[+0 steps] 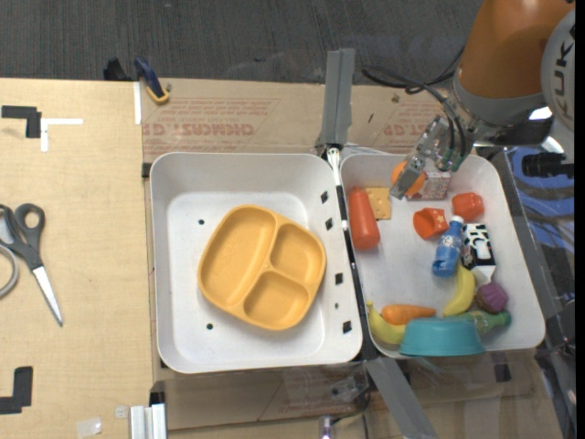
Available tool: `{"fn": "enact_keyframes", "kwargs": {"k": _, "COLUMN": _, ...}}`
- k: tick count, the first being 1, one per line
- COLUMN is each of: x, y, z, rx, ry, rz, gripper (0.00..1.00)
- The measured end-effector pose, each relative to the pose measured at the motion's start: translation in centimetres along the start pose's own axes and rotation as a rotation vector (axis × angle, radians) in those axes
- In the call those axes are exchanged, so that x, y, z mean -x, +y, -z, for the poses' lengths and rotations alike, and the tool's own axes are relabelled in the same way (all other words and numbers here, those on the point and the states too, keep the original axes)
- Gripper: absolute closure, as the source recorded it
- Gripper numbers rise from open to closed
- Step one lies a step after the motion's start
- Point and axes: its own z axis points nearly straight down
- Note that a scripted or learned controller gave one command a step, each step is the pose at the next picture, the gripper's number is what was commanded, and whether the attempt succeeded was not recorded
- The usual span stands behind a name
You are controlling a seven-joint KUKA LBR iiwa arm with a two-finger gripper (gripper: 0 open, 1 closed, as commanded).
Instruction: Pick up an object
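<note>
The right bin (508,208) holds several small toys. My gripper (417,172) hangs low over its far edge, under the orange-banded wrist (507,39). A small orange piece (412,179) and a pinkish block (437,187) lie right at the gripper's tip; whether either is held is unclear. Close by lie a red cylinder (363,219), a tan cracker (378,203), an orange cup (430,222), a red piece (467,205) and a blue bottle (447,248).
A banana (462,291), purple toy (494,295), carrot (408,314) and teal bowl (441,338) crowd the right bin's near edge. The left bin (174,245) holds a yellow divided plate (263,266). Scissors (33,254) lie on the bench at left.
</note>
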Motion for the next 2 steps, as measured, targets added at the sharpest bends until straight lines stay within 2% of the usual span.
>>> {"fn": "enact_keyframes", "kwargs": {"k": 1, "x": -1.8, "y": 6.3, "z": -6.5, "rx": -0.002, "ry": 0.003, "rz": -0.143, "gripper": 1.0}}
{"fn": "enact_keyframes", "kwargs": {"k": 2, "x": -3.5, "y": 8.0, "z": 1.2, "rx": -0.001, "ry": 0.001, "rz": -0.217, "gripper": 1.0}}
